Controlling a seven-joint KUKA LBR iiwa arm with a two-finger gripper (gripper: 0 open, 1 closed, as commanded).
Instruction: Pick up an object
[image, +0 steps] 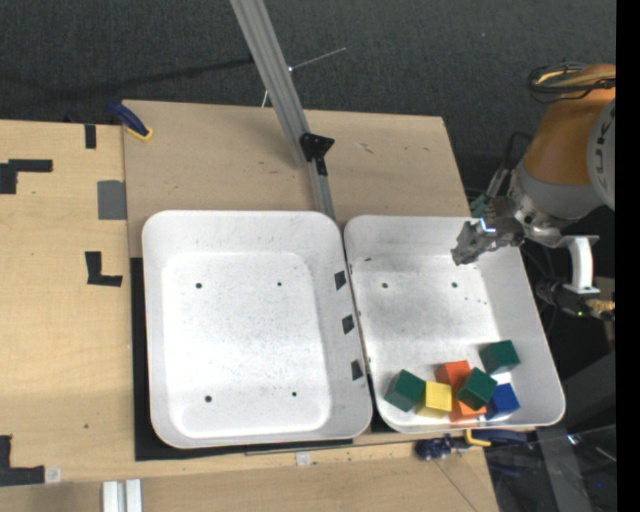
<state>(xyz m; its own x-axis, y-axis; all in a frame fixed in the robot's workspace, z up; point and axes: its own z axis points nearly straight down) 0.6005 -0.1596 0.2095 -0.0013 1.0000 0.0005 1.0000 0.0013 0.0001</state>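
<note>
While the blocks (455, 389) are lying heaped in the right bin's (400, 260) near corner, the gripper (468, 246) is hovering over its far edge; descent toward them looks next.

A light brown wooden tabletop (230, 160) carries two shallow white plastic bins side by side, the left bin (245, 325) and the right bin (440, 300) touching along their inner edges; a black mat (140, 440) shows beneath the left bin; a small blue-and-yellow clamp (130, 118) sits at the tabletop's far left corner.
</note>
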